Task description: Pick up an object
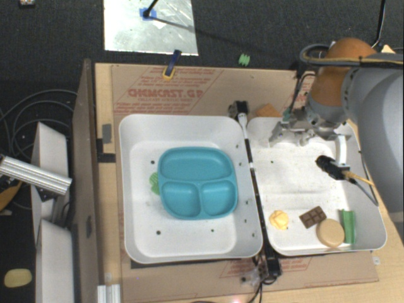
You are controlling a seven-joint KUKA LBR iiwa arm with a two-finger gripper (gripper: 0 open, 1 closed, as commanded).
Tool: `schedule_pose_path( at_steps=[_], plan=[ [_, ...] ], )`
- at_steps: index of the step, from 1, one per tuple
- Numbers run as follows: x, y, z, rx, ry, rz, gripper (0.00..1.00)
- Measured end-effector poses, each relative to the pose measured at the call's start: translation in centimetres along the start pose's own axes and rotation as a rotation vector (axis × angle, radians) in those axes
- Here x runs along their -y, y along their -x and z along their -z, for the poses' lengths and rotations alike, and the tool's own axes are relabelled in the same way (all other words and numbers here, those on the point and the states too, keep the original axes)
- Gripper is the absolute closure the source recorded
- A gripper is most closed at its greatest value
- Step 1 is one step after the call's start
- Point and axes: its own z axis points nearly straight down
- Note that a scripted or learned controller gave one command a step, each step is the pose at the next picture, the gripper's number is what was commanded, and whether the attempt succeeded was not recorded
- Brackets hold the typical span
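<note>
A: Your gripper (pixel 295 131) hangs over the far edge of the right bin (pixel 287 175); whether its fingers are apart or together, I cannot tell.

B: Nothing lifted yet, I'd judge. The yellow piece (pixel 279 219), brown block (pixel 312 217), tan disc (pixel 330 233) and green stick (pixel 348 226) lie along the near side, well apart from it. The whole pick remains.

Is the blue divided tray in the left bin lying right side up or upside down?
Right side up: the blue tray shows its three hollow compartments facing upward, flat on the left bin floor.

Yellow lump (pixel 279 219), brown block (pixel 312 216), tan disc (pixel 330 233) near right bin's front.
</note>
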Motion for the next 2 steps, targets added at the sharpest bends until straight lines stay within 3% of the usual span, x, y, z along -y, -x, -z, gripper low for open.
schedule_pose_path(
  at_steps=[1,2],
  plan=[
    [2.1,-1.7,-0.1,-0.002,-0.007,0.001,0.00],
    [0.2,5.5,0.0,0.002,-0.002,-0.005,0.00]
  ],
)
